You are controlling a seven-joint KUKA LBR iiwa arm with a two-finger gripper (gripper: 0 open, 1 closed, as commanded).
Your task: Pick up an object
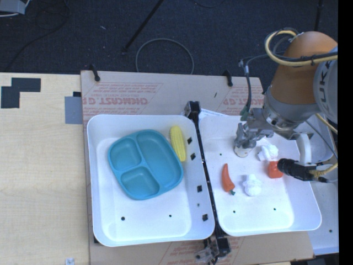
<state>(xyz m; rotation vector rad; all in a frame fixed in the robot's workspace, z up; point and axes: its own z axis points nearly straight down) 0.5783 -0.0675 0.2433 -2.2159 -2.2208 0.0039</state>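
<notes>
A slim orange carrot (226,178) with a green tip lies in the right bin (298,222), near white lumps (252,185). The gripper (242,146) touches down nearby; jaw state unclear. The left bin (105,225) holds a blue plate (144,163) and corn (177,143).

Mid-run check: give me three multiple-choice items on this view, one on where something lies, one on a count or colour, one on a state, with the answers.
1. Where does the corn cob lie?
A. In the right bin
B. In the left bin, beside the blue plate
C. On the bench outside both bins

2. How many compartments does the blue plate have?
A. Two
B. Three
C. Five

3. Where is the gripper?
A. Down low in the right bin
B. Over the left bin
C. Outside both bins

Answers: 1 B, the yellow cob rests by the plate's right rim in the left bin. 2 B, three hollows show. 3 A, it sits over the right bin's floor above the carrot.
</notes>
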